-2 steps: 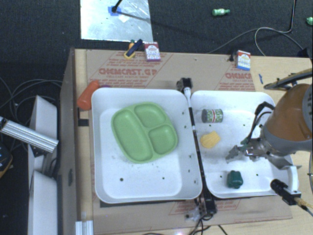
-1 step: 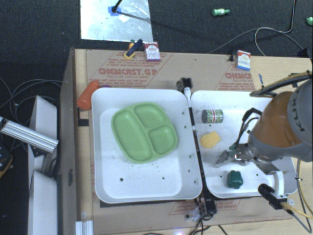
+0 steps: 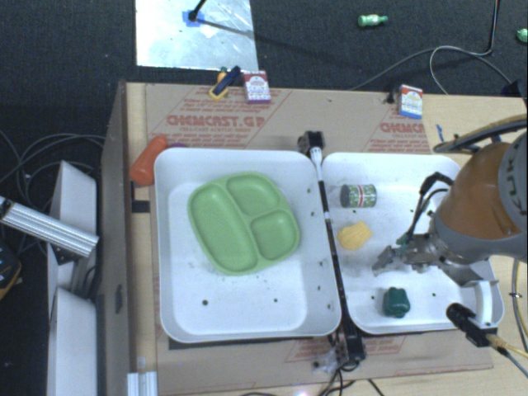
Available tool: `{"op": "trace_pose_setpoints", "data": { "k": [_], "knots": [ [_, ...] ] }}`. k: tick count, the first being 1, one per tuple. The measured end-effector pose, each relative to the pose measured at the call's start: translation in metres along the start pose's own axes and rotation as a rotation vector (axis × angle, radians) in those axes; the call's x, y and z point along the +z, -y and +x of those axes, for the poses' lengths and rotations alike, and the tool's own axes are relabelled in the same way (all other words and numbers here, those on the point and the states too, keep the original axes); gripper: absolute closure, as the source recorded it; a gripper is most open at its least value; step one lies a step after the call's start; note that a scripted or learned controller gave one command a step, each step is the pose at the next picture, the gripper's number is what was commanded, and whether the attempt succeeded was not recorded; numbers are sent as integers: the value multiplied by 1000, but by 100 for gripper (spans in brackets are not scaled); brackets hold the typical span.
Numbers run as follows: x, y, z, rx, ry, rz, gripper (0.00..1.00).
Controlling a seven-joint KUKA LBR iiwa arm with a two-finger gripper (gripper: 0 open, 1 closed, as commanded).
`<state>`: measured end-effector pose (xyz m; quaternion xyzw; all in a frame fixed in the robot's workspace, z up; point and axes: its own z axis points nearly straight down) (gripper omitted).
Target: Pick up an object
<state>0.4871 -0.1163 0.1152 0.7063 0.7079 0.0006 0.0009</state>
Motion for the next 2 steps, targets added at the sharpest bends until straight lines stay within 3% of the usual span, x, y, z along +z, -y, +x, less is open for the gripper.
{"op": "trace_pose_setpoints", "data": {
  "k": [1,2],
  "knots": [
    [-11,0,5,-1,-1,0,0],
    [-27,0,-11,1,0,0,0]
  ]
}}
